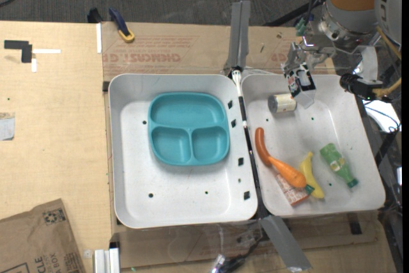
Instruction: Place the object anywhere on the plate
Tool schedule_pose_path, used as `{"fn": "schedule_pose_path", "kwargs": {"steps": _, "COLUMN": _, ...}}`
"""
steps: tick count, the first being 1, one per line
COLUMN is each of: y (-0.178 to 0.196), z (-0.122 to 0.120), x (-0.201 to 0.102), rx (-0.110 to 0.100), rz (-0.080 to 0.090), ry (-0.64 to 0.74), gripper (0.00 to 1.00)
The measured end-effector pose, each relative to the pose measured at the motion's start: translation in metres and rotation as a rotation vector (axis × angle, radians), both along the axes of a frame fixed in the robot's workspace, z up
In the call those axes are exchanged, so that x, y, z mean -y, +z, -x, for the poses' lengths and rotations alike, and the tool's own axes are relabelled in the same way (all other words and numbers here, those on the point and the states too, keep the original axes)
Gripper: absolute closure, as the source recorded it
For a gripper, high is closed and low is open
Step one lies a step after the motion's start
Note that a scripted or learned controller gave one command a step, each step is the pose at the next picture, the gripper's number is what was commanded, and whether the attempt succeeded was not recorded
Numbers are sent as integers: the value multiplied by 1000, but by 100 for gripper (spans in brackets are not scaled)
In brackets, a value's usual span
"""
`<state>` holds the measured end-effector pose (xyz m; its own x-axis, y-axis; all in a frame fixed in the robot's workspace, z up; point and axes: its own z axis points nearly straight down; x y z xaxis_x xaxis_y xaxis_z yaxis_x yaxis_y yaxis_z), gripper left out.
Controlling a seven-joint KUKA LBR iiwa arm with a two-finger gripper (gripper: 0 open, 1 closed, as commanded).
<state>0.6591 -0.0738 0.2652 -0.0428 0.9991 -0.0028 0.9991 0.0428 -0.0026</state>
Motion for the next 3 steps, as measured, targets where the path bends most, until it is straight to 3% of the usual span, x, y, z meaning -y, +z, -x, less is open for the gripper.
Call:
{"fn": "schedule_pose_path", "kwargs": {"steps": 1, "y": -41, "z": 7, "x": -66, "rx": -1, "rz": -1, "ry": 15, "gripper": 100}}
{"fn": "schedule_pose_path", "kwargs": {"steps": 2, "y": -76, "z": 30, "x": -137, "rx": -3, "rz": -2, "ry": 181, "gripper": 100}}
{"fn": "schedule_pose_path", "kwargs": {"steps": 3, "y": -75, "z": 30, "x": -136, "rx": -2, "rz": -2, "ry": 180, "gripper": 0}}
